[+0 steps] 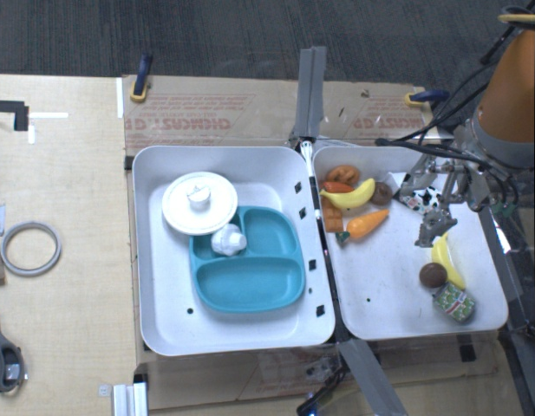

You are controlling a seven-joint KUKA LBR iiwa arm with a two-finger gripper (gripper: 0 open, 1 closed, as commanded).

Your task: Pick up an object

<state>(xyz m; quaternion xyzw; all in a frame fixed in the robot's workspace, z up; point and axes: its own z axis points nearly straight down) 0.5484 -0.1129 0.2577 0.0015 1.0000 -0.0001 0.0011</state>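
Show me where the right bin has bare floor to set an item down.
In the right bin, the widest bare patch is the lower left floor, bordered by the carrot above and the brown ball to the right. It is crowded in the upper left corner around the banana, and under the gripper along the right side.

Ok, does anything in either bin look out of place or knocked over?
Mostly tidy. One oddity: the white lid in the left bin sits half on the blue divided tray, overhanging its corner. A small white object lies in the tray beside it. Nothing looks spilled.
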